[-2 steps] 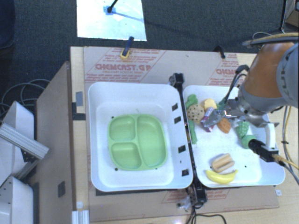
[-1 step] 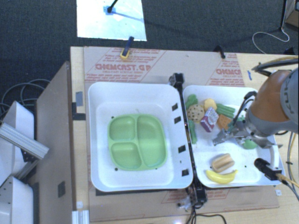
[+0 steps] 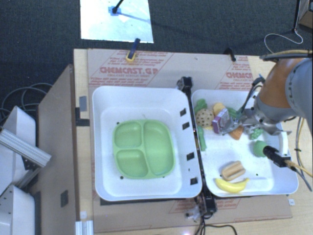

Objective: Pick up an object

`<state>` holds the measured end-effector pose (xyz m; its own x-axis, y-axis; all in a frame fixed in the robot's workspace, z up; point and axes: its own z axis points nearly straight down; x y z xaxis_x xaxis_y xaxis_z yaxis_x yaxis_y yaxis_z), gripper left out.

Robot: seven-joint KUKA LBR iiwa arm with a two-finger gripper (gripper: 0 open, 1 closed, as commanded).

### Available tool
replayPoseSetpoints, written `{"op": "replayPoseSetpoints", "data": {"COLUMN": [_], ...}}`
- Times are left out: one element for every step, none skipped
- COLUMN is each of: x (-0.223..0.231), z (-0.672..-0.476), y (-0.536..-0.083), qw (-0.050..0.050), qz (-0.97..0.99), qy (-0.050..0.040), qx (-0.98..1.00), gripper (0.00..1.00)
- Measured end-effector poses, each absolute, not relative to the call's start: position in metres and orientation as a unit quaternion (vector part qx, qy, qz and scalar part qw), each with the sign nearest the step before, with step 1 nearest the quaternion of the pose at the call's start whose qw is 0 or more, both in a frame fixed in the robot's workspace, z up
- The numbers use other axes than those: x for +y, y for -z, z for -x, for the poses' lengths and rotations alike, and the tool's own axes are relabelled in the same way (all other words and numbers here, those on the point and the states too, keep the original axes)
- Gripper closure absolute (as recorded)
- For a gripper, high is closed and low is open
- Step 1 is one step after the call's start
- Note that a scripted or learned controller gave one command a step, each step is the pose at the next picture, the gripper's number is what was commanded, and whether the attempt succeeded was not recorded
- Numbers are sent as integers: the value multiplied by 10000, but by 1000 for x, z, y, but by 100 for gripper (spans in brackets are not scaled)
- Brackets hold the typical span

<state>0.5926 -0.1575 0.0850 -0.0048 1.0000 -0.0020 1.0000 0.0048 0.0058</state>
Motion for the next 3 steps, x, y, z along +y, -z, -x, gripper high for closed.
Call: {"op": "replayPoseSetpoints", "data": {"x": [-157,-157,-146], "z": [-592,-592,-557], "y": [-96,-96,-89], "qw": [24,21,-11], "qz": [-7048,-7045,-7069], "qy": [-15,-11,5], "qx": [7094,7097,7073], "gripper": [100,0,0]}}
